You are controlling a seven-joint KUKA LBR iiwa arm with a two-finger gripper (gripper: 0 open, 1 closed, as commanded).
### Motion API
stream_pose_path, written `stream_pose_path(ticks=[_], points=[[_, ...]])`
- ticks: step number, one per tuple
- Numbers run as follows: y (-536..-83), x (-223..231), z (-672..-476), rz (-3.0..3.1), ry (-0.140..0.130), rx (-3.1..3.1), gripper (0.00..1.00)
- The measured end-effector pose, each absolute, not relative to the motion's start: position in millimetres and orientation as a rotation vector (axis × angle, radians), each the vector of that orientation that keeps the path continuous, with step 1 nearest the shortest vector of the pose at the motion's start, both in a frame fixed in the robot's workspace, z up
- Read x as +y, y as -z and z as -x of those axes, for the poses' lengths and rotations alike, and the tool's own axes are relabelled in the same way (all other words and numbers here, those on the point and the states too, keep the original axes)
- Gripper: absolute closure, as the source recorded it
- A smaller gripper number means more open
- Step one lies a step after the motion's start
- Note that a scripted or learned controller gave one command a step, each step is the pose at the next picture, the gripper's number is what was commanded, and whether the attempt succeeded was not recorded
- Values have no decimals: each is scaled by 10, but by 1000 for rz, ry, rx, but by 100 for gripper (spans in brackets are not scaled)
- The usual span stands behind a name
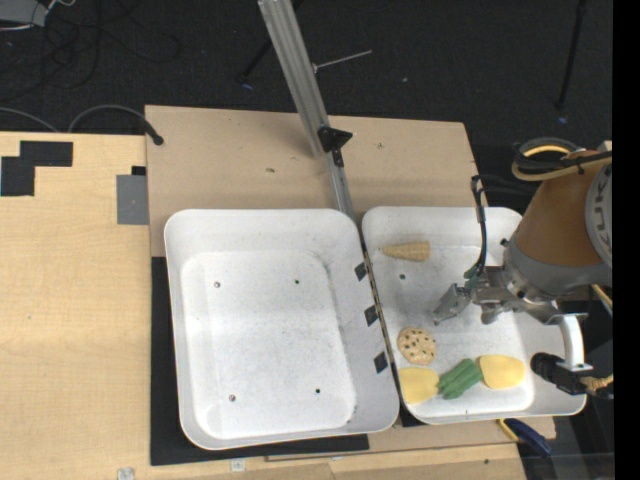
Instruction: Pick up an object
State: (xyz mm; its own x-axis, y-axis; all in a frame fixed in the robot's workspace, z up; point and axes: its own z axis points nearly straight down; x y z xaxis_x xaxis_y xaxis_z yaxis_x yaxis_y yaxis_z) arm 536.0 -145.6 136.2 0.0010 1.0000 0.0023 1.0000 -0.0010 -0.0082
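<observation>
The right bin [440, 226] holds several small objects. A tan cone [407, 251] lies near its back. A round speckled cookie [416, 345] sits by the left wall. Along the front lie a pale yellow piece [419, 385], a green item [460, 378] and a yellow item [502, 371], close together. My gripper [465, 311] hangs over the middle of this bin, right of the cookie and just behind the green item. Its fingers [442, 313] stand spread and open, with nothing between them.
The left bin [200, 238] lies beside the right one, sharing a middle wall with black clips [370, 314]. A slanted metal rail [300, 78] rises behind the bins. The arm's orange band [560, 228] fills the bin's right side.
</observation>
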Motion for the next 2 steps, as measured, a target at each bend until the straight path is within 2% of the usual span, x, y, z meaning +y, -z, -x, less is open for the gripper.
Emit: stream_pose_path(ticks=[1,2], points=[[-930,-1458,-5377,2226,2,-2220,0],[-1026,-1466,-5367,2230,1,-2212,100]])
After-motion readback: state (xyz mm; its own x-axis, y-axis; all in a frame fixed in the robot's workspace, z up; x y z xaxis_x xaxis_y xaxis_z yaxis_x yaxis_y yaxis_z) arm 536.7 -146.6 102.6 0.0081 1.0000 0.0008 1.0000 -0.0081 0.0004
